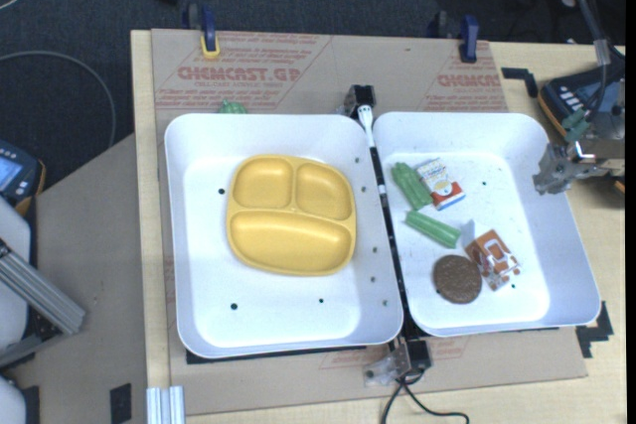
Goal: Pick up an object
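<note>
The left bin (189, 243) holds a yellow divided plate (291, 213). The right bin (556, 253) holds two green pieces (422, 209), a small carton (439, 183), a brown disc (457, 279) and a packet (494, 258), none lifted. At its right rim, the hand (558, 169); its state I cannot tell.

Two white bins are seen: the left bin (189, 243) and the right bin (566, 263), both marked with small black dots. A yellow divided plate (291, 213) is kept in the left one. In the right one are found two green pieces (431, 228), a small box (438, 184) in white, red and blue, a brown round disc (457, 279) and an orange and white packet (494, 258). The surface (248, 74) is brown cardboard with red printed letters, and blue clamps (208, 27) are seen at its far edge.
</note>
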`<state>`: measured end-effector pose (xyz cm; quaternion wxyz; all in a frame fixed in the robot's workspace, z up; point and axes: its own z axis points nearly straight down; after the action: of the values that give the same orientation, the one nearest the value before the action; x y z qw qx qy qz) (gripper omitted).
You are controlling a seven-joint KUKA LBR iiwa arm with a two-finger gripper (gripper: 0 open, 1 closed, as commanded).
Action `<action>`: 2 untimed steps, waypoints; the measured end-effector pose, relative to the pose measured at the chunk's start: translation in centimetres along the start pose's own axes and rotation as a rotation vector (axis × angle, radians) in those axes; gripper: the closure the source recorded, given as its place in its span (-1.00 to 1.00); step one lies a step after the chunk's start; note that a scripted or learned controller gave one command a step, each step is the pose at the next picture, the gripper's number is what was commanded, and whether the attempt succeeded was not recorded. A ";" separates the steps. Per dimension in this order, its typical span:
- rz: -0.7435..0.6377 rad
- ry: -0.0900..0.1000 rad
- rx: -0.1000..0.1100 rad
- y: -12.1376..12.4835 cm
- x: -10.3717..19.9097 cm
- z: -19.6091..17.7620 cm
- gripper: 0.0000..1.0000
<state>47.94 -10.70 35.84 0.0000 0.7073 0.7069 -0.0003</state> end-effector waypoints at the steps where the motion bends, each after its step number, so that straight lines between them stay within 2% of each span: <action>1: 0.001 0.000 0.001 0.0 -1.1 0.5 1.00; 2: -0.001 -0.001 -0.005 0.0 -1.3 -0.9 1.00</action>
<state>47.98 -12.04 36.75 0.0022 0.7068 0.7074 0.0009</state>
